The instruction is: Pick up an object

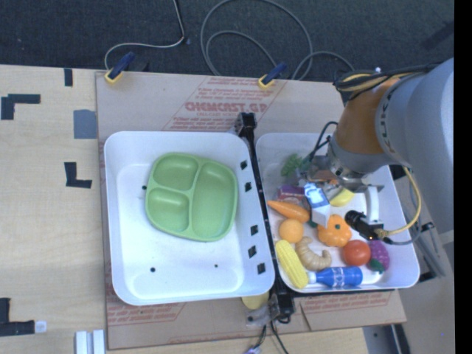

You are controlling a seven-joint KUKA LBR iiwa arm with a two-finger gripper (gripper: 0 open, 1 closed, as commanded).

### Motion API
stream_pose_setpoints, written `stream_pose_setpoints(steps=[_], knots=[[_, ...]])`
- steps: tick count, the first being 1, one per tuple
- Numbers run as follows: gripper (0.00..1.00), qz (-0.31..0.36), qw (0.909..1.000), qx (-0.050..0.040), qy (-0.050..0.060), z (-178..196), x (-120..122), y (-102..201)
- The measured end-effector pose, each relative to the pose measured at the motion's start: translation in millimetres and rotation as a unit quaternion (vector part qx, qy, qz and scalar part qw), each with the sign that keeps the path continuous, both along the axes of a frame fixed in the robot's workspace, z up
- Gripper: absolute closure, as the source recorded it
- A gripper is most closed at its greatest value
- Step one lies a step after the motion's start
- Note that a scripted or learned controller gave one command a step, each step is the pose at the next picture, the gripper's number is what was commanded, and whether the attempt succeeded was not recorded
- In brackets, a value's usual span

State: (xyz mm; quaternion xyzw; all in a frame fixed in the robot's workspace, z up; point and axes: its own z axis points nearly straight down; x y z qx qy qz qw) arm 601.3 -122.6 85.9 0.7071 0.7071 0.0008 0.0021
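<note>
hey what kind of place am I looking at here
Probably a robotics lab bench set up for picking trials. A robot arm reaches over two white bins, one holding toy food like a corn cob and a tomato, the other a green tray. Cables trail behind.

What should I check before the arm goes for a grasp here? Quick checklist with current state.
1. Gripper sits over the right bin, among the toy food: ok.
2. Nothing already held: cannot tell, the wrist hides the tip.
3. Targets within the bin: ok. Carrot, orange, corn, tomato and blue bottle all lie inside.
4. Room around one target: not ok. The items are packed close, several touching.
5. Cable by the wrist free of the objects: cannot tell.
6. Left bin ready as a drop spot: ok, it holds a green divided plate with bare floor around it.
</note>
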Motion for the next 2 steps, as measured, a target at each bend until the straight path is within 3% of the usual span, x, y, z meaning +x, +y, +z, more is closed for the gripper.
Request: stream_pose_setpoints(steps=[1,2], knots=[[1.00,0.000,1.0000,-0.0006,0.001,10,1,0],[1.00,0.003,1.0000,0.0009,-0.002,103,56,47]])
